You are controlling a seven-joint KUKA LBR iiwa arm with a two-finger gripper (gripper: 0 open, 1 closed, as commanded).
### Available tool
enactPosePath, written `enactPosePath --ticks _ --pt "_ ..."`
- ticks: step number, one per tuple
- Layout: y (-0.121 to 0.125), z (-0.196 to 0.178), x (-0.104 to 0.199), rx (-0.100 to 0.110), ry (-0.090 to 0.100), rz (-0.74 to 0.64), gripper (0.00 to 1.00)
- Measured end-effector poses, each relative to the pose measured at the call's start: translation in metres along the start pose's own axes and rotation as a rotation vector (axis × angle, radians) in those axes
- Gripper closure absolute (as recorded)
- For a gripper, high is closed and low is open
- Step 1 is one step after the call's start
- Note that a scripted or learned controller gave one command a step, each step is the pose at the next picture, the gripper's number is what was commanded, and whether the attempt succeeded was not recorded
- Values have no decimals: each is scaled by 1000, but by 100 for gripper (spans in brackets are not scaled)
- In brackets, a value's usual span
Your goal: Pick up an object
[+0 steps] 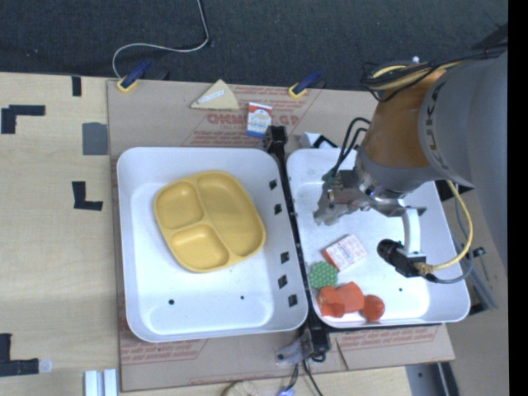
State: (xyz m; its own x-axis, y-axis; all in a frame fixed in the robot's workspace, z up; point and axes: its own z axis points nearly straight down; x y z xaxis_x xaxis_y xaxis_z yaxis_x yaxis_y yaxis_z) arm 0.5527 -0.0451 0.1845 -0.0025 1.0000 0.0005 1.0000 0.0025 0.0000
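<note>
Overhead, gripper (334, 207) low inside right bin (445, 299), jaw state impossible to tell; nothing seen between fingers. Just below: white packet (346, 252), green object (321, 274), orange-red objects (350, 300). Yellow divided plate (208, 219) in left bin (136, 221)

Glossy yellow plastic tray (209, 219), smooth white bins (136, 221), matt cardboard (165, 122)

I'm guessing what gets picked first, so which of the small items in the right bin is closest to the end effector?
The white packet with red print. It lies just below the end effector, while the green piece and the orange-red pieces sit farther down, toward the bin's lower edge.
</note>
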Motion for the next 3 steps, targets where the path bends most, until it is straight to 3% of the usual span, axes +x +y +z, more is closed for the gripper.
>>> enactPosePath --ticks 1,2,3 --pt "0 1 0 1 0 0 0" --pt "-18 65 -52 4 -1 3 0" --pt "-48 98 -122 -1 -3 4 0"
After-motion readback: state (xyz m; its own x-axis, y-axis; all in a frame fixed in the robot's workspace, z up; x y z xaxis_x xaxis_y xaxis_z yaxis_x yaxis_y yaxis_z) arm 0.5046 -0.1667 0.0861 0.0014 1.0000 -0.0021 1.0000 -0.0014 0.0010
